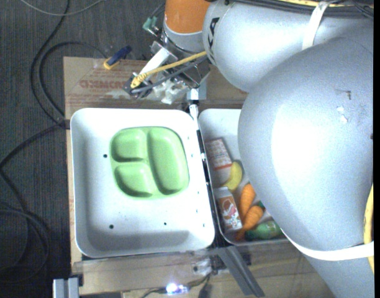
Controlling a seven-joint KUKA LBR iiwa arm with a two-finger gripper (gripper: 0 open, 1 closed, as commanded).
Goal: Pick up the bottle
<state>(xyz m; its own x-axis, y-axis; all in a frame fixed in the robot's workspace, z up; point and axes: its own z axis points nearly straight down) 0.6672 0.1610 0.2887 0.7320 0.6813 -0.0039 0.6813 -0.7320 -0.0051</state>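
The bottle (229, 210) lies on its side in the right bin (210, 124), near that bin's left wall and toward its near end. It looks like a small plastic bottle with a pale cap end and a red-brown label, smooth and rounded. It is packed in among other things, probably loose pick stock. A pale packet (218, 153) lies on its far side, and a yellow rounded fruit (235, 175) is just beside that. Two orange carrots (250, 207) press close on its right, and a glossy green piece (262, 230) sits at the near end. The arm's big grey shell covers the rest of this bin.

The left bin (84, 166) is matte white with rounded corners. It holds a soft green divided plate (150, 161) of three shallow wells, lying flat near its middle.

The claw (156, 86) hangs beyond the far edge of both bins, over the brown, cardboard-like table (84, 95) and well apart from the bottle. I cannot tell whether it is apart or together, as the wrist fittings crowd it. Nothing shows in its grasp. To my eye the pick is not yet begun, and the carrots leave little room on the bottle's right side.
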